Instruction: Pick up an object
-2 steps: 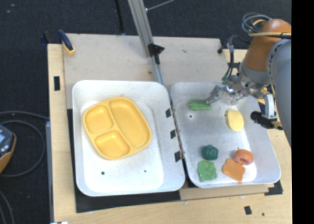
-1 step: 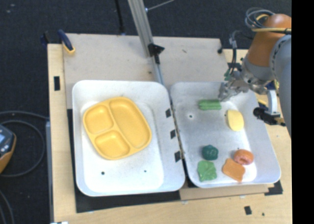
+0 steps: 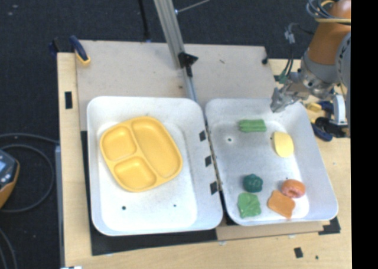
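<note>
The right bin [image 3: 236, 158] holds several small items: a green oblong piece [image 3: 252, 125] near its back, a pale yellow lemon-like piece [image 3: 283, 144] at the right, a dark green lump [image 3: 253, 183], a light green piece [image 3: 248, 204], an orange block [image 3: 281, 203] and a reddish round piece [image 3: 293, 188] at the front. My gripper [image 3: 280, 101] hangs above the bin's back right corner, to the right of and behind the green oblong piece, with nothing seen between its fingers.
The left bin [image 3: 106, 217] carries a yellow divided tray [image 3: 140, 153]. A slanted metal post [image 3: 168, 20] rises behind the bins, ending at a black clamp [image 3: 188, 61]. Cables and clips lie at the bench's right edge [image 3: 326, 126].
</note>
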